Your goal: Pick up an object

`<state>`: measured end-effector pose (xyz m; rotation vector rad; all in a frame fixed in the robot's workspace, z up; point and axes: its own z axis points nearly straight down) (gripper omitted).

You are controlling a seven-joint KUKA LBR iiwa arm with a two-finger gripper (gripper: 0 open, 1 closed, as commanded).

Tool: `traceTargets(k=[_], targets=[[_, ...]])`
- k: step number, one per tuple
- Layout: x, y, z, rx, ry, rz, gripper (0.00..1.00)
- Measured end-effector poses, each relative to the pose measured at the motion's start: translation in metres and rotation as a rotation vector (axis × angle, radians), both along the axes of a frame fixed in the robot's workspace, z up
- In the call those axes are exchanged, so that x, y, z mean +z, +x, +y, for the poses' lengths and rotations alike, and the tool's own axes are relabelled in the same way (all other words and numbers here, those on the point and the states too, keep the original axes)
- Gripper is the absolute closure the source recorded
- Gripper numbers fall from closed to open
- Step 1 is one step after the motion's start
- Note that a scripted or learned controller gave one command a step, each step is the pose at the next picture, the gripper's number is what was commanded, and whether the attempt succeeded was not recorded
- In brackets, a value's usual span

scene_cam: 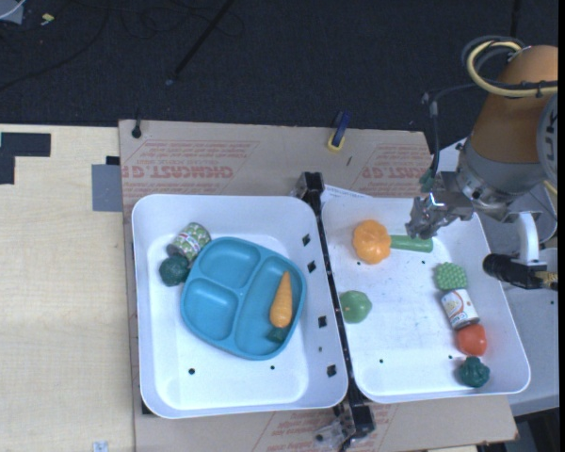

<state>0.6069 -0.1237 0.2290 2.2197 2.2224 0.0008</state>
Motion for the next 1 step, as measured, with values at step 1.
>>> traceTargets(k=[1], targets=[[0.0017, -0.0080, 0.0419, 0.002, 0.002, 0.004, 1.00]])
